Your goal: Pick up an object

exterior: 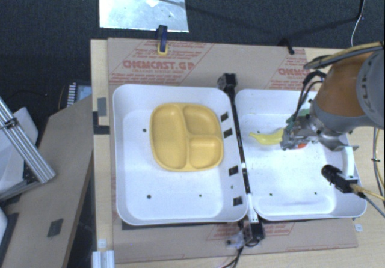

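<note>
A small yellow banana-shaped toy (266,137) lies in the right bin (289,201), in its upper middle. Just to the toy's right, a small red object (299,145) peeks out beneath the arm. My gripper (291,139) hangs low over the right bin, right at the banana toy's right end and over the red object. The wrist and cables hide its fingertips. The left bin (132,188) holds a yellow divided plate (185,136) with three compartments.
A black divider with clips (236,140) runs between the two bins. Both bins rest on a cardboard sheet (180,62). A black fitting (337,178) on the arm hangs over the right bin's right rim.
</note>
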Robot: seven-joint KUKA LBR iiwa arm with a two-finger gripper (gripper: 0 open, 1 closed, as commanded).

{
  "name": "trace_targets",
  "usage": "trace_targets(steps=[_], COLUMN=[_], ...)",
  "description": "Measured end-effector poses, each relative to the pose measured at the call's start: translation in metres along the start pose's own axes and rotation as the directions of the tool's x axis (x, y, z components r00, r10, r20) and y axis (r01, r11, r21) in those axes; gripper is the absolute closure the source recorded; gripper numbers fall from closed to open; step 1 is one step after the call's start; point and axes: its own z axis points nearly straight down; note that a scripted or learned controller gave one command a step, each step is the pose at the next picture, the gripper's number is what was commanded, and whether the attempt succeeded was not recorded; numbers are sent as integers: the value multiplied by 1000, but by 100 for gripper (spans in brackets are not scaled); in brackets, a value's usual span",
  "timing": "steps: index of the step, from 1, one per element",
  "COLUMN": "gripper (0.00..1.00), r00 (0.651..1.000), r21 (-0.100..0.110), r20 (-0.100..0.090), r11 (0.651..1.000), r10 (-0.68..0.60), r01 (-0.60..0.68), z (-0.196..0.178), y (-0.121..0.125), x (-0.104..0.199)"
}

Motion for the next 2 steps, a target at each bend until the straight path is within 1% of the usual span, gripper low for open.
trace_targets(steps=[1,2], gripper=[100,100], r00=[1000,1000], r21=[-5,-5], r20=[1,1], r11=[1000,1000], r10=[-3,-6], r01=[3,6], z=[-62,-118], y=[-3,8], x=[-4,1])
